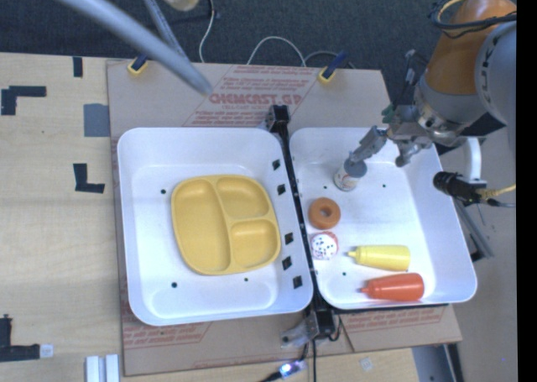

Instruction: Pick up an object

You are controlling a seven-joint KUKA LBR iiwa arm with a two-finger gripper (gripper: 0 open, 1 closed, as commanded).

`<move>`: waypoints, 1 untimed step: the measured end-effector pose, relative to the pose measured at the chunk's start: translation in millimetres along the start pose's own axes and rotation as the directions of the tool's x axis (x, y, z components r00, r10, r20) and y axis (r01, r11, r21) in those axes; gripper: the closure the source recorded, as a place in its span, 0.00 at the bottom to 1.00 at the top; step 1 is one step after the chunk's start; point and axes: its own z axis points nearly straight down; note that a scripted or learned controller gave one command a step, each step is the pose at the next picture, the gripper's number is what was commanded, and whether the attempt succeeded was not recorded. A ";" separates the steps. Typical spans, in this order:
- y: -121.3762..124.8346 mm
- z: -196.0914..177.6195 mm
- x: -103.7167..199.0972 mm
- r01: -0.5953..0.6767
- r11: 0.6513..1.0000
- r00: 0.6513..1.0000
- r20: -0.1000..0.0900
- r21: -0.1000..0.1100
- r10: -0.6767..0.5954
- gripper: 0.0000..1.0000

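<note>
The right bin (436, 229) holds a brown doughnut (324, 213), a small white spotted ball (324, 245), a yellow mustard bottle (382, 256) and a red ketchup bottle (394, 288), both bottles lying flat. My gripper (377, 166) hangs over the far part of this bin, open, with nothing between its fingers. Its left finger (351, 172) reaches down to the bin floor just beyond the doughnut. The other finger (406, 154) sits farther right.
A yellow divided plate (226, 223) lies in the left bin (143, 204). A black divider (289, 204) runs between the bins. The grey arm with its orange band (466, 44) comes in from the upper right. A grey pole (126, 28) crosses the upper left.
</note>
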 end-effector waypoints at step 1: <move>2.9 -8.8 0.4 0.003 1.000 1.000 0.002 -0.014 -0.003 0.00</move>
